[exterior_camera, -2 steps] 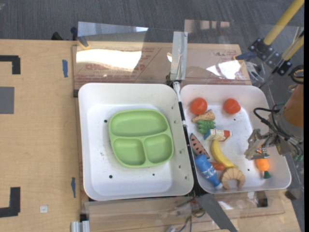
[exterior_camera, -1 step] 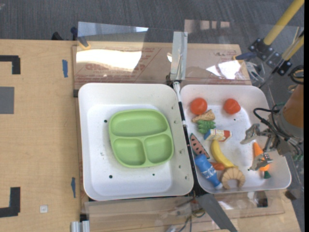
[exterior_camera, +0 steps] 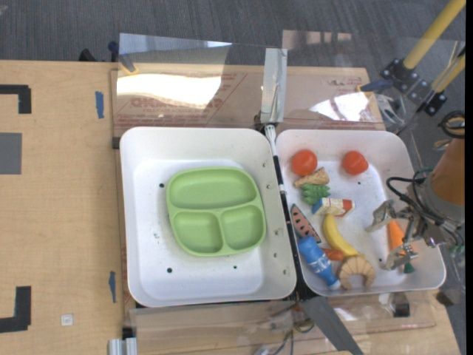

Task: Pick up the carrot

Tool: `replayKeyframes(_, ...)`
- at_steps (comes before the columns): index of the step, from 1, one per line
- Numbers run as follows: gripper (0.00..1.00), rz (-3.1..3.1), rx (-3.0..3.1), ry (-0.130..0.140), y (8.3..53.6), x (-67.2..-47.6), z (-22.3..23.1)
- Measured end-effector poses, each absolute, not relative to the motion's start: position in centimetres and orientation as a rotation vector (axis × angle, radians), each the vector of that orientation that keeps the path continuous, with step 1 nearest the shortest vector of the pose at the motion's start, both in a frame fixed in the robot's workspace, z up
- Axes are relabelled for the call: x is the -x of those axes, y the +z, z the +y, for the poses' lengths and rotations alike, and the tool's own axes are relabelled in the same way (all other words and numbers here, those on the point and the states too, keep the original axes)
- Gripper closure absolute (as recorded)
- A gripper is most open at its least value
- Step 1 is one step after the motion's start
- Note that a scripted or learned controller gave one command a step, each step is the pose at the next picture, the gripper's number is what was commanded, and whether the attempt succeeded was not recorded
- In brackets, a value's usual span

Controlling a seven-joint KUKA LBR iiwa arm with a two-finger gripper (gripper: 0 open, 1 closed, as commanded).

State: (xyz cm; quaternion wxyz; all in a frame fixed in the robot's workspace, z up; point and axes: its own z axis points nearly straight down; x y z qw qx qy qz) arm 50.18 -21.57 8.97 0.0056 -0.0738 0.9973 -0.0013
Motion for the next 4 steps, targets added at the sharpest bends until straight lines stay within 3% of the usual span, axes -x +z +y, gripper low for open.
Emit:
replayKeyframes(1, 1.00, 3.106, 0.231, -0.011, 10.3, -50.7, -21.5)
replayKeyframes(2, 0.00, 3.108, 0.231, -0.010, 10.2, -50.6, -21.5)
replayKeyframes(3, 0.00, 3.128, 0.154, -0.002, 9.0, -50.1, -21.4)
replayKeyframes(4, 1.00, 3.112, 0.154, -0.009, 10.3, -50.6, -21.4)
